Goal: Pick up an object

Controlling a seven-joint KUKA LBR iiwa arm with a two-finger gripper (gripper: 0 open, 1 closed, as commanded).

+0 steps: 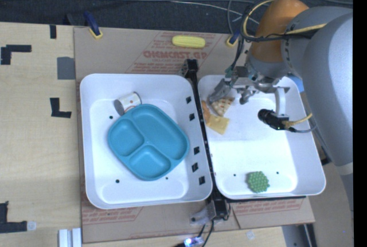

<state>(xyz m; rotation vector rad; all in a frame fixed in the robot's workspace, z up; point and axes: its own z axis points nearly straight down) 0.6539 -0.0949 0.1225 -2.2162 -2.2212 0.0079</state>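
My gripper hangs over the back left part of the right bin, open, its fingers spread apart. One fingertip is right above a tan, waffle-like piece lying against the bin's left wall. Nothing sits between the fingers. A green bumpy ball rests near the front of the same bin, well away from the gripper. In the left bin lie a blue divided plate and a small white cup on its side.
A yellow banana-shaped item lies on the cardboard behind the bins. The black divider clips run between the two bins. A black cable end hangs off the wrist over the right bin.
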